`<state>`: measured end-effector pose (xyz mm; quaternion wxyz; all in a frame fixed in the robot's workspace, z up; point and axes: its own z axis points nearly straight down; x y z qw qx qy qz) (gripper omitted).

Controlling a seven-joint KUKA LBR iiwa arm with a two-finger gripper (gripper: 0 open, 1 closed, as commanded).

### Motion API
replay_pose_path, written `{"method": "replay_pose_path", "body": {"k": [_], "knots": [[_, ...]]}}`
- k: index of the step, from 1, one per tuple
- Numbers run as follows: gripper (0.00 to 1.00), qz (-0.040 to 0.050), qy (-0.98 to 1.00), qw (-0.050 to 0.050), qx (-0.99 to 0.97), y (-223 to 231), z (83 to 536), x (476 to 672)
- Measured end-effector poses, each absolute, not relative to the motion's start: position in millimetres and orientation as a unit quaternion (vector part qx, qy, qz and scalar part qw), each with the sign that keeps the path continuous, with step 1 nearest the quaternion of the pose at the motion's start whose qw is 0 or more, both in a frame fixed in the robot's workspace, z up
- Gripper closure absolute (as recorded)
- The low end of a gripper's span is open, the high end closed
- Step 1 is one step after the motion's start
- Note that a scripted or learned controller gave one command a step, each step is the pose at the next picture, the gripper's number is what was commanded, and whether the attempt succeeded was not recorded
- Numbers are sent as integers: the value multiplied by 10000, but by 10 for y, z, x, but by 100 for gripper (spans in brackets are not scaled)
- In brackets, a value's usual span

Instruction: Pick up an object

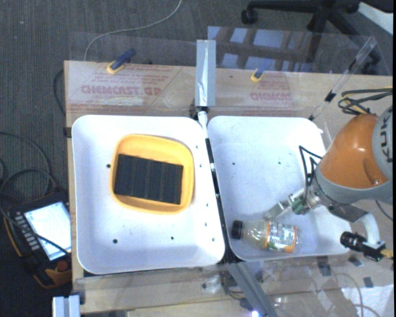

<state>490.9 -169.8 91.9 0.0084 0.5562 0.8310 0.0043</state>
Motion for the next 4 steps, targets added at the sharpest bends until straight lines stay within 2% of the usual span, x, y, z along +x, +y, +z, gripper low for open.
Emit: {"method": "replay_pose_path", "body": {"k": [1, 2, 3, 4], "knots": [[0, -7, 7677, -16, 6408, -1576, 1116, 5287], [0, 58, 7408, 80, 6716, -1634, 919, 4978], [0, 52, 7171, 112, 6968, -1502, 923, 4914], [100, 70, 7180, 96, 6960, -1485, 1021, 4935]]}}
